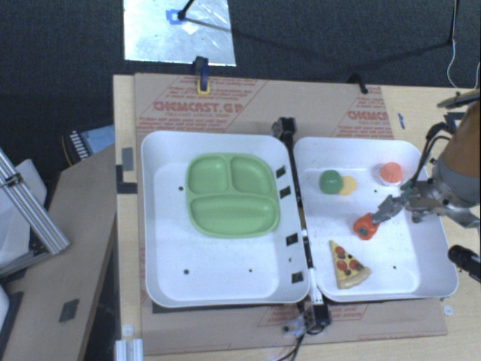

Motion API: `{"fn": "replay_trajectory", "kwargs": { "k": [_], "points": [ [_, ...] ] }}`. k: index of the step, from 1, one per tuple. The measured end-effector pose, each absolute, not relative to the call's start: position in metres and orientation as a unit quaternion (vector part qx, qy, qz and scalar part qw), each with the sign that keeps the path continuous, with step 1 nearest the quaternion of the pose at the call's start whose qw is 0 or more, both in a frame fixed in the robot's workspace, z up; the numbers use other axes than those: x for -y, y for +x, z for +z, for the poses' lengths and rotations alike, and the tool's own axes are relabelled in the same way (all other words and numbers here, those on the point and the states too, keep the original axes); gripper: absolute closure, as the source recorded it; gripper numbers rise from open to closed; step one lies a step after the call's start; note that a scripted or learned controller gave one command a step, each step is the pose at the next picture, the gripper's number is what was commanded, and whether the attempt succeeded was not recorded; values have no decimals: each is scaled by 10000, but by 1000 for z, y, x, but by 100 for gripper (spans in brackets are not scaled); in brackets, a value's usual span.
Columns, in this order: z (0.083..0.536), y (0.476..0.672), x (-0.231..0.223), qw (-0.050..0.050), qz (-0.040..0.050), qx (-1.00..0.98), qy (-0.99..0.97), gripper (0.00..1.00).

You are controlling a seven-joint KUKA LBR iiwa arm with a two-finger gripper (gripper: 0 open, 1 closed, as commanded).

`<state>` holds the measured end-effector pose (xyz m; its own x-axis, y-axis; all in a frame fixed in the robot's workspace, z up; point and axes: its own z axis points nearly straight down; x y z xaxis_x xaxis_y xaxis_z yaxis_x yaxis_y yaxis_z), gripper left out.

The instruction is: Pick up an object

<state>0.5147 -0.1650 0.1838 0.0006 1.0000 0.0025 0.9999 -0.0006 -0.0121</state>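
Camera view puts your likeliest target, the small red-orange toy (365, 227), near the middle of the right bin (434, 275), a little toward its front edge. The gripper (385, 212) sits right at it, reaching in from the bin's right edge, with its grey tip touching or just over the toy's upper right side. You cannot tell from this slant whether the jaws are apart or closed, and nothing shows the toy between them, so do not count it as held.

The risk is a glancing contact. The tip meets the toy at one side, not centred, so a closing move may squeeze it out sideways or roll it toward the divider between the bins. The toy looks small and rounded, which makes slipping more likely.

Watch the neighbours too. The pizza slice (348, 264) lies just in front of the toy, toward the bin's front edge; a pushed toy could bump it. The green ball (330, 181) with a yellow piece (347, 186) beside it sits toward the back edge, and the orange round piece (391, 173) is near the back right corner, both well apart from the tip.

The left bin (161, 277) carries the green divided plate (231, 195), well clear of all this.
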Motion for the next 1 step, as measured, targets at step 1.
{"fn": "replay_trajectory", "kwargs": {
  "k": [1],
  "points": [
    [190, 518, 164, -4, -2, 7082, -7060, 0]
  ]
}}
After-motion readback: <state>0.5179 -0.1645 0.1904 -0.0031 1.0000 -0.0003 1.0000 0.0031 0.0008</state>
